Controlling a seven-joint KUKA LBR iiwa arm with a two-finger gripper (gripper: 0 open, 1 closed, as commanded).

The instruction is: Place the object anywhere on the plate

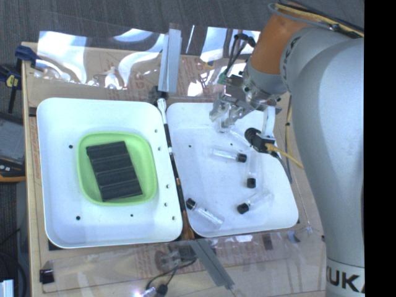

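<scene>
A green plate [146, 159] lies in the left white bin [55, 215]. A dark ribbed rectangular block [113, 171] rests flat on the plate, slightly turned. My gripper [224, 120] hangs low over the far part of the right white bin [284, 218], well to the right of the plate. Just in front of it lies a clear vial with a black cap [228, 156]. I see nothing held at the gripper's tip.
The right bin also holds a small black cap [250, 182], a vial [253, 202] near the front right, and another vial [203, 213] at the front left. A raised divider [170, 159] separates the bins. The grey arm [328, 135] covers the right side.
</scene>
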